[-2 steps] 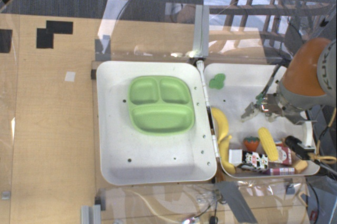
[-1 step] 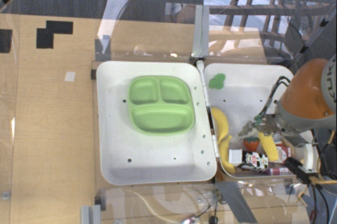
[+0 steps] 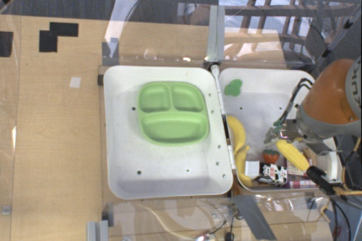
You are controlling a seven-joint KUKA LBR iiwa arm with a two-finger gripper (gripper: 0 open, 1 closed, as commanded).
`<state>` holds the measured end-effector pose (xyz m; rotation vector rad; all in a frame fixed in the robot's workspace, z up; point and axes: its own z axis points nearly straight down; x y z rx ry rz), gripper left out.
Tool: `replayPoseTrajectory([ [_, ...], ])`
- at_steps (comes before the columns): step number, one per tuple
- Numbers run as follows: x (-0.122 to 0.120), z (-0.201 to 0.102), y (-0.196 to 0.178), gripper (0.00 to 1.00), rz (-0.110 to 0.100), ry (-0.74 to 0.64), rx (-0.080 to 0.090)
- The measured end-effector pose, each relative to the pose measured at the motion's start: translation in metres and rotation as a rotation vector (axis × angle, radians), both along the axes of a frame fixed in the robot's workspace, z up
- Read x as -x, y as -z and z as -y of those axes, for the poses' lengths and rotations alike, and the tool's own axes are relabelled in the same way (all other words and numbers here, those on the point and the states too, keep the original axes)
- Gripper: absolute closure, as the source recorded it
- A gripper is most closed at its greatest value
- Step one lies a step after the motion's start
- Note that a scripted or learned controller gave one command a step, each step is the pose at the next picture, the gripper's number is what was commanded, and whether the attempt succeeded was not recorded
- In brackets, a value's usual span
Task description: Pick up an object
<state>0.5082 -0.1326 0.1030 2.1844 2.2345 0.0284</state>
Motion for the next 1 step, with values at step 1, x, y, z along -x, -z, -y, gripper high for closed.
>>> replayPoseTrajectory([
  [1, -0.0496, -0.0371, -0.0904, 1.00, -0.018, -0.137, 0.004],
])
